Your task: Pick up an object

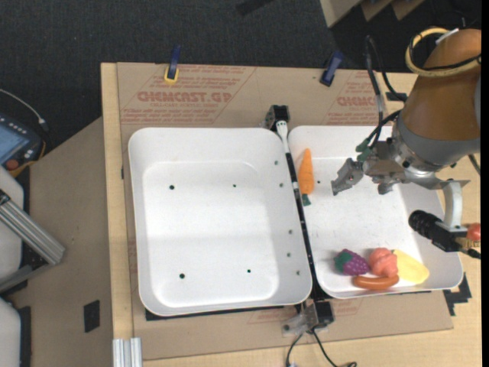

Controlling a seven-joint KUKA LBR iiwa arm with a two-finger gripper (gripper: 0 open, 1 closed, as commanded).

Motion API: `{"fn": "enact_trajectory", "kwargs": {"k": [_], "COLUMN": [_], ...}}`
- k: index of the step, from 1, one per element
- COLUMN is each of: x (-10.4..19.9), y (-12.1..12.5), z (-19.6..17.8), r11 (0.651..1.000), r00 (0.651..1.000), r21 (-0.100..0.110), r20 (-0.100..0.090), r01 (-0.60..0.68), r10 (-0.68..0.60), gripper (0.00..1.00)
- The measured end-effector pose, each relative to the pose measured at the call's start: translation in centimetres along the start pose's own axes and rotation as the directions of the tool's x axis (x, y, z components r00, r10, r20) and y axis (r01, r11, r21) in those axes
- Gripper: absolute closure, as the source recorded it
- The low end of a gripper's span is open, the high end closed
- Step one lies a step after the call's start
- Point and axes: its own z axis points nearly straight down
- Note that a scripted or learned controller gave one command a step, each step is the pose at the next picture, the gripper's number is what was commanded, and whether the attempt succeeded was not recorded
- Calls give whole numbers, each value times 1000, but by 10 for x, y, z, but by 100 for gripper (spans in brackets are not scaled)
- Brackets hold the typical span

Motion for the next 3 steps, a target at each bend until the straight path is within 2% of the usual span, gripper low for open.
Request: {"fn": "enact_trajectory", "kwargs": {"k": [1, 2, 3], "x": [-2, 26, 58], "y": [-49, -48, -49], "z": [-117, -223, -300], "r11": [1000, 1000, 1000], "r00": [1000, 1000, 1000], "r21": [-7, -7, -3], "r20": [-3, -4, -5], "r01": [5, 8, 9], "r10": [-5, -8, -9], "gripper": [0, 0, 0]}}
